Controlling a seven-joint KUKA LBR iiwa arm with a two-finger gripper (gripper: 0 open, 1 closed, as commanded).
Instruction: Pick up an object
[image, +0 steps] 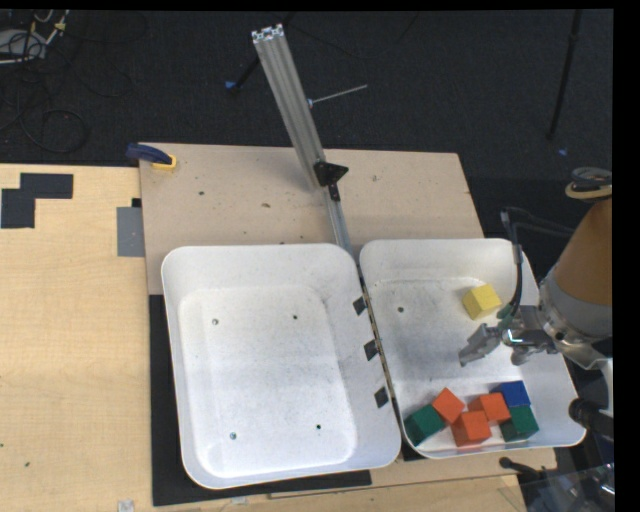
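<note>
1. A yellow block (481, 300) lies on the floor of the right bin (425, 265), toward its far right part, apart from the other blocks.
2. The gripper (487, 340) hangs just near of the yellow block, over the right side of that bin; no block sits between its jaws, and whether the jaws are open or closed cannot be told from this angle.
3. Near the bin's near edge sits a cluster of blocks: a green block (424, 423) at the left, an orange block (448, 405) just beside it, another orange block (471, 428) in the middle, and a third orange block (494, 407) to its far right.
4. A blue block (514, 393) and a dark green block (520, 425) close the cluster on the right.
5. The left bin (265, 365) stands touching the right bin along a shared edge.
6. Both bins rest on the counter (240, 195), where a slanted metal rail (295, 110) rises at the far side.
7. The arm (585, 275) enters from the right.
</note>
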